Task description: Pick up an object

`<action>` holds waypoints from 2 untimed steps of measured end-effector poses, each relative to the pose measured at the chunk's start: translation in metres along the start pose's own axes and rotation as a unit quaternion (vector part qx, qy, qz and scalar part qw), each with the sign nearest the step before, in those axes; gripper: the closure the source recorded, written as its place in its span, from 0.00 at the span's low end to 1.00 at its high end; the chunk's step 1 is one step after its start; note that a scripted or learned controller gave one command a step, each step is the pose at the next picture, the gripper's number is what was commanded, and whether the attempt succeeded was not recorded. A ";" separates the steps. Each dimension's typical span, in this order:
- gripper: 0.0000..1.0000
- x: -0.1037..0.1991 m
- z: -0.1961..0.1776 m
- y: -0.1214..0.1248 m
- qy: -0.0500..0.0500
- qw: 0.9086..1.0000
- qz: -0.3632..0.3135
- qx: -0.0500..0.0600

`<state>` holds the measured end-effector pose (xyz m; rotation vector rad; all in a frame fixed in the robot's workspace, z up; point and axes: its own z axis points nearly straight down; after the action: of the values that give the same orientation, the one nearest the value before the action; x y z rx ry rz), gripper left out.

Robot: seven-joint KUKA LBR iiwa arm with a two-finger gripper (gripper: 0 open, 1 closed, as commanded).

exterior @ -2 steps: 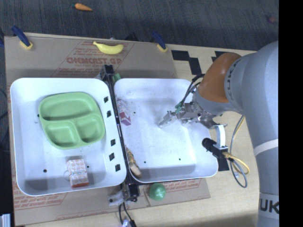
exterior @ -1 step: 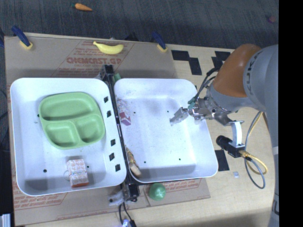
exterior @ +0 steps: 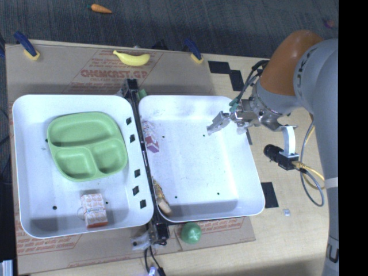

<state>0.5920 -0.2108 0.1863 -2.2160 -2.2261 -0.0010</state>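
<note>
I see open floor across the right bin [exterior: 195,171]. Small items [exterior: 150,137] crowd only its left wall. The tray [exterior: 86,145] fills much of the left bin [exterior: 34,206].

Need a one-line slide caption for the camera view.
KUKA arm's hand hovers over the right bin; green divided tray and a small carton sit in the left bin.

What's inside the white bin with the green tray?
The left bin holds the green tray and a small carton. Whatever lies under the tray is covered.
</note>
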 end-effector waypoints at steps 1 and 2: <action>0.00 0.000 -0.013 0.038 0.000 1.000 0.000 0.000; 0.00 0.001 0.096 0.064 0.000 1.000 -0.002 0.002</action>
<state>0.6562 -0.2094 0.0906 -2.2098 -2.2276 0.0032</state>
